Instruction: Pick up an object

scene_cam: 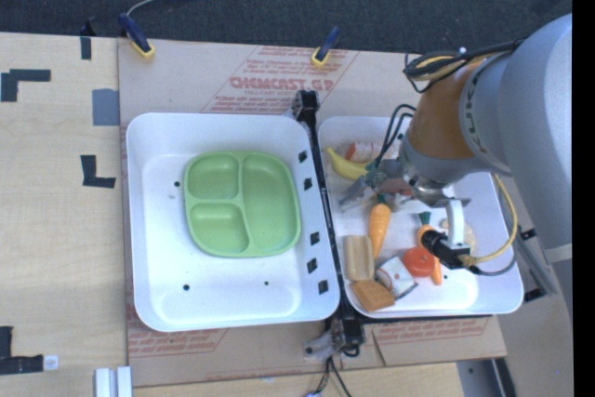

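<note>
Honestly can't tell what the hand [386,181] is doing, the arm's wrist [446,135] covers it above the banana [344,165] and carrot [378,228].

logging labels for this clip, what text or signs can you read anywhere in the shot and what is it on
"CHEMCAST GP": red print on the brown cardboard sheet under the two bins, above the left bin.
A smaller red line under that print: too blurred to read.
The green divided plate and the toys in the right bin: no readable text.
</note>
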You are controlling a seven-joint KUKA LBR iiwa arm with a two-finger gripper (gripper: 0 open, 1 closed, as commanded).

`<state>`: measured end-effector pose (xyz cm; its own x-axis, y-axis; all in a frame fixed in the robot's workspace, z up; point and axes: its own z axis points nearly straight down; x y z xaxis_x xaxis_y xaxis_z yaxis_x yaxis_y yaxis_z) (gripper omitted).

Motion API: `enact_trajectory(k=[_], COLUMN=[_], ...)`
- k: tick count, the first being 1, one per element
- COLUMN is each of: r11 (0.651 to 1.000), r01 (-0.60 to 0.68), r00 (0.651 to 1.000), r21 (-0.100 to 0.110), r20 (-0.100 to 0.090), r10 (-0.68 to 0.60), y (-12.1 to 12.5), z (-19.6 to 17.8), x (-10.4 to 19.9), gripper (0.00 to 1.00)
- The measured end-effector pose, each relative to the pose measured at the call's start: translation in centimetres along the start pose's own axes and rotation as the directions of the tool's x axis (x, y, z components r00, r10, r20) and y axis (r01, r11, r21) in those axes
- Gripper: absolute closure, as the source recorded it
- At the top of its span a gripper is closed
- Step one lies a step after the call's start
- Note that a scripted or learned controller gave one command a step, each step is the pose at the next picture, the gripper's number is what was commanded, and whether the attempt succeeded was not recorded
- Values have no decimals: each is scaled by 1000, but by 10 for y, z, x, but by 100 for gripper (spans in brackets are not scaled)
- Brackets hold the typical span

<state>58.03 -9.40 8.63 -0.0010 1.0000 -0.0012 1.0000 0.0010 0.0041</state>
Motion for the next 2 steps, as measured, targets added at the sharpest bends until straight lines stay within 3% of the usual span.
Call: enact_trajectory(k=[1,2], r11=[1000,1000], r01=[0,0], r00=[1000,1000], r21=[-2,-2], r20=[1,2], r10=[0,0], y=[-16,-16], z=[0,-10], x=[-9,-10], gripper=[0,100])
